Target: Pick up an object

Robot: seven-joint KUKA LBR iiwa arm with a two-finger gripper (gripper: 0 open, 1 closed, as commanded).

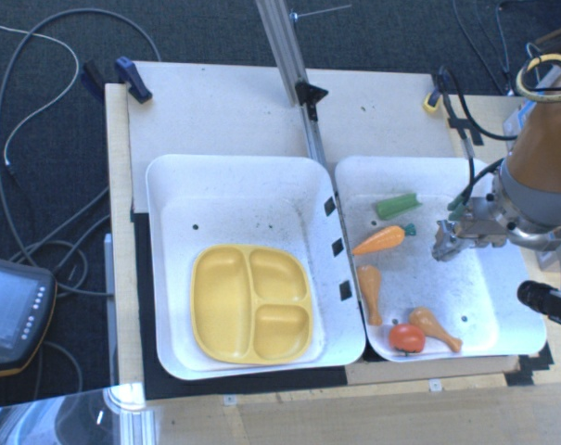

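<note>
The right bin holds several toy foods: a green block at the back, an orange carrot with a green tip, a tan drumstick-like piece, a red tomato and another tan drumstick at the front. My gripper hangs over the right half of this bin, right of the carrot and above bare bin floor. Nothing shows between its fingers.
The left bin holds a yellow divided plate. A metal pole slants down to the wall between the bins. Blue clamps and cables lie at the bench's back edge. A screen sits off the left.
</note>
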